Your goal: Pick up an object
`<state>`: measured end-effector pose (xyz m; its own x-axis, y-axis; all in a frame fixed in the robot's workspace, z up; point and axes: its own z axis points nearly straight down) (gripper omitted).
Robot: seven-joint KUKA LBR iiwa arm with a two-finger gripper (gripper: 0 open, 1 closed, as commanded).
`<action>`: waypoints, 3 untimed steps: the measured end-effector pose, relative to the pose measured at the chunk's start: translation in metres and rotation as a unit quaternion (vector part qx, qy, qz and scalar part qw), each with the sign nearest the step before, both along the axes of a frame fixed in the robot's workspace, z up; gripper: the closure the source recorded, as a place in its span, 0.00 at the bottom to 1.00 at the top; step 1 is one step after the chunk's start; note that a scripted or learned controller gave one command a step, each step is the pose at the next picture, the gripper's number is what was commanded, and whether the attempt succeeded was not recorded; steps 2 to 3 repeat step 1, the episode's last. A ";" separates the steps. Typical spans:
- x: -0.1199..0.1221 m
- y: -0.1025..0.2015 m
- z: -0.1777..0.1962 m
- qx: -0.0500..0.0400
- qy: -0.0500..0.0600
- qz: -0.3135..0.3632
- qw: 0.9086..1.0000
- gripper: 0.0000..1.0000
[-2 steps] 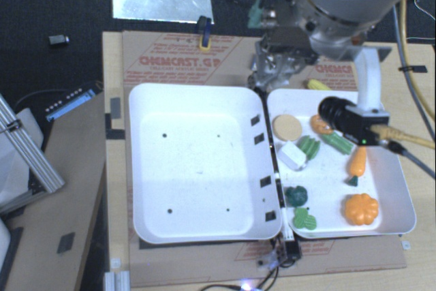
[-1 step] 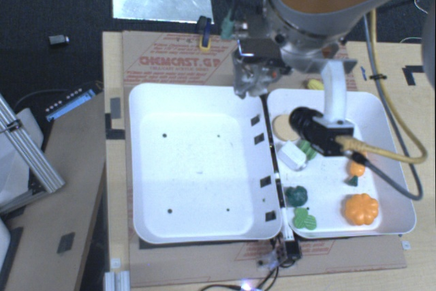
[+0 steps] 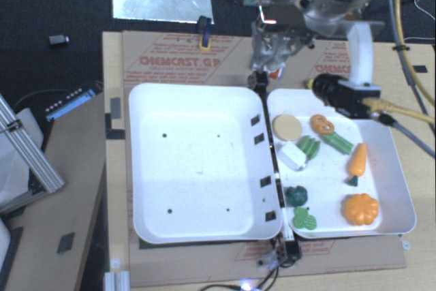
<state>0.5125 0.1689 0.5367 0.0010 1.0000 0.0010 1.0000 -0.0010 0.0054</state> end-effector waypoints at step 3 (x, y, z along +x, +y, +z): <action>-0.028 0.035 -0.018 0.000 0.003 0.004 1.000 1.00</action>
